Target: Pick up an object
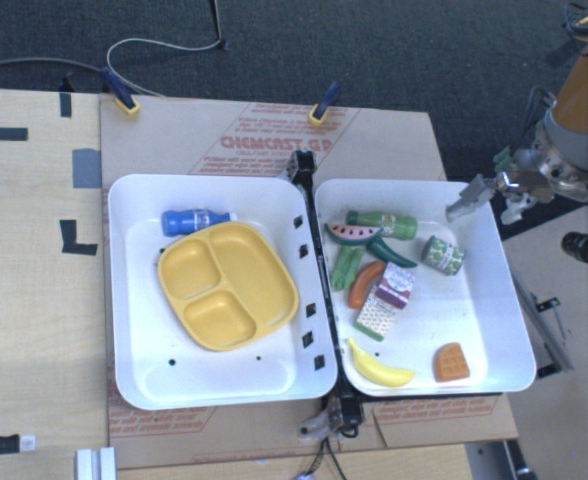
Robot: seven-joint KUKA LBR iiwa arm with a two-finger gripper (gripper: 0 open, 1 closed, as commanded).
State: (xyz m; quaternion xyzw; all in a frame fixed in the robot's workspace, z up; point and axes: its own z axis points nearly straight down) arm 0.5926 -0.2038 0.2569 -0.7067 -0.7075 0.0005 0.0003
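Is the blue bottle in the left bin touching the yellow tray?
Touching. The camera view shows the blue bottle lying against the yellow tray's upper rim, with no white gap between them.

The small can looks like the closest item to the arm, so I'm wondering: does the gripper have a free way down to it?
Probably yes. The gripper sits over the right bin's upper right rim, and the can lies just below it with bare white floor on its right side. The nearest neighbour, the green bottle, lies apart to its left.

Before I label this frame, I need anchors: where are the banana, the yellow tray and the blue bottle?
banana (378, 366), camera view, middle of its curve.
yellow tray (226, 284), camera view, central divider.
blue bottle (190, 222), camera view, mid-body.
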